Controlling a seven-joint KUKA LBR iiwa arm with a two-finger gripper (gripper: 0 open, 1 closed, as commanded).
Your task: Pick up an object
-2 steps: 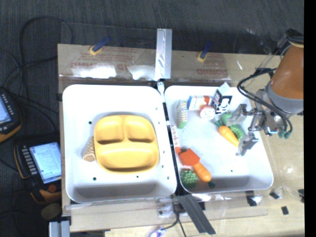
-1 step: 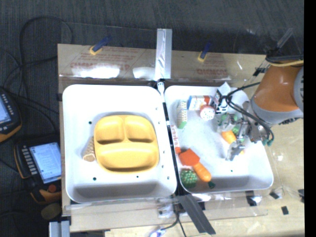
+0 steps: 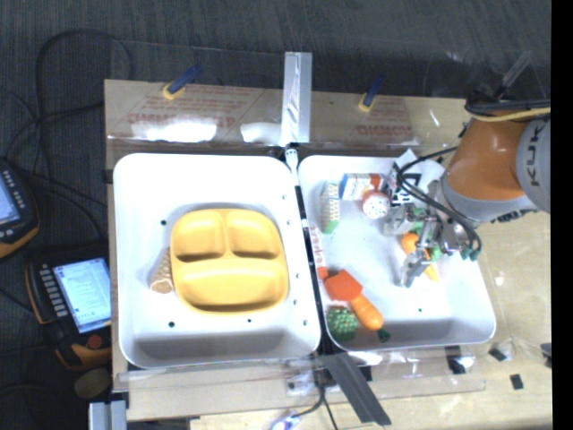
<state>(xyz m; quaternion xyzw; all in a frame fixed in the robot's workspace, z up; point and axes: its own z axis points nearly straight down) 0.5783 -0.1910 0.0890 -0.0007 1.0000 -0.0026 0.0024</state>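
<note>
My gripper (image 3: 414,262) is low over the right bin (image 3: 466,325), in its right half, with the orange-banded arm (image 3: 488,164) behind it. Small orange (image 3: 409,238), green (image 3: 440,252) and yellow (image 3: 432,272) pieces lie right against the gripper, partly hidden by it. I cannot tell whether any of them is held. Further left in the same bin are an orange carrot (image 3: 365,311), an orange block (image 3: 342,285), a green bumpy fruit (image 3: 340,321), a white and red ball (image 3: 375,206), a blue and white carton (image 3: 356,186) and a pale green pack (image 3: 329,206).
The left bin (image 3: 134,240) holds a yellow divided tray (image 3: 229,258) and a tan cone (image 3: 162,274) at its left side. A pendant and a handheld screen (image 3: 81,294) lie left of the bench. Cables hang by the wrist.
</note>
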